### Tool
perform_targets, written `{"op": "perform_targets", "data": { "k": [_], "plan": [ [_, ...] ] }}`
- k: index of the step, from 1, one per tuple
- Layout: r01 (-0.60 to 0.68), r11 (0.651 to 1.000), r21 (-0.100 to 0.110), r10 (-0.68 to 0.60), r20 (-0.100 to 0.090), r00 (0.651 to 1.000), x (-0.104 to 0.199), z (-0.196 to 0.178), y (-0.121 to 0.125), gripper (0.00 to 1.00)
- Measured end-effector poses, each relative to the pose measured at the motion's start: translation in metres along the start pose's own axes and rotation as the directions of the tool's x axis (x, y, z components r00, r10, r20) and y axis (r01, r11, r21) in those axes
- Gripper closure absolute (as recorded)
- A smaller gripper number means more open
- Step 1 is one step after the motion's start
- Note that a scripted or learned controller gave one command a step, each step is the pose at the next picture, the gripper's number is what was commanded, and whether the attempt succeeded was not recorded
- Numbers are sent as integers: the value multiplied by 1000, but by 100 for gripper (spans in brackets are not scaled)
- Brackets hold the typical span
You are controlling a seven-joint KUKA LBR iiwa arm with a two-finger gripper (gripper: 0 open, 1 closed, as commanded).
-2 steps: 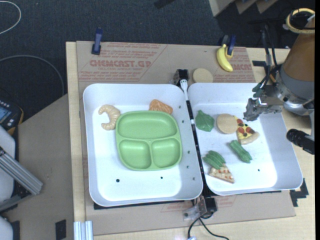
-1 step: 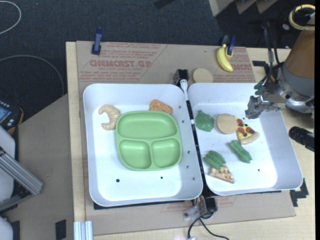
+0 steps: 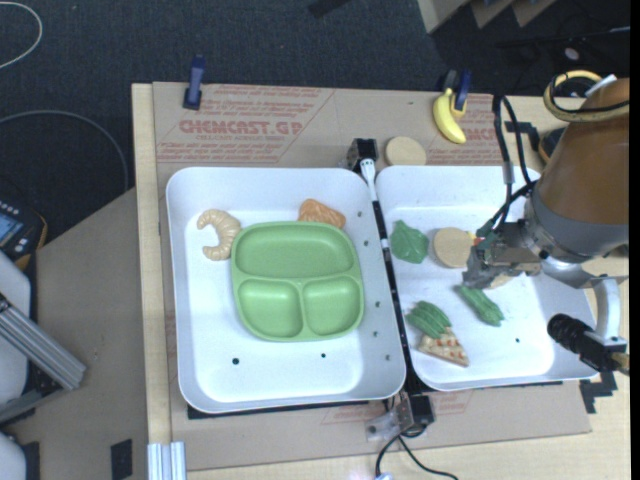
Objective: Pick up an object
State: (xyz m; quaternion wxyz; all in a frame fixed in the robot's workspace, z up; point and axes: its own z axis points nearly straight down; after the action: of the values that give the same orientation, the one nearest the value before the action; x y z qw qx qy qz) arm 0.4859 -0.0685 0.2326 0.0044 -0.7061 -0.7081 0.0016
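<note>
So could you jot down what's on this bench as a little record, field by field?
left bin: white shallow bin holding a green three-compartment plastic plate, a tan toy croissant and an orange toy pastry
right bin: white shallow bin with a green leafy toy, a tan round disc, a dark green toy vegetable, a green ridged toy and a toy pizza slice
arm: gripper low over the right bin
outside bins: yellow toy banana

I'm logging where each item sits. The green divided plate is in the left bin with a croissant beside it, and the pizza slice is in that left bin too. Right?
Not quite. The camera view shows the pizza slice in the right bin, near its front edge. The green divided plate and the croissant are in the left bin, as you said.
</note>
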Motion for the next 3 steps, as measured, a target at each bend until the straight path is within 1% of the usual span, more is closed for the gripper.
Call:
{"op": "perform_targets", "data": {
  "k": [1,2,3],
  "plan": [
    [7,1000,-22,-6,2,1000,70,-105,17,100],
    [2,1000,-3,-2,2,1000,112,-78,-8,100],
    [-1,1000,-9,1,4,1000,117,-81,-7,100]
  ]
}}
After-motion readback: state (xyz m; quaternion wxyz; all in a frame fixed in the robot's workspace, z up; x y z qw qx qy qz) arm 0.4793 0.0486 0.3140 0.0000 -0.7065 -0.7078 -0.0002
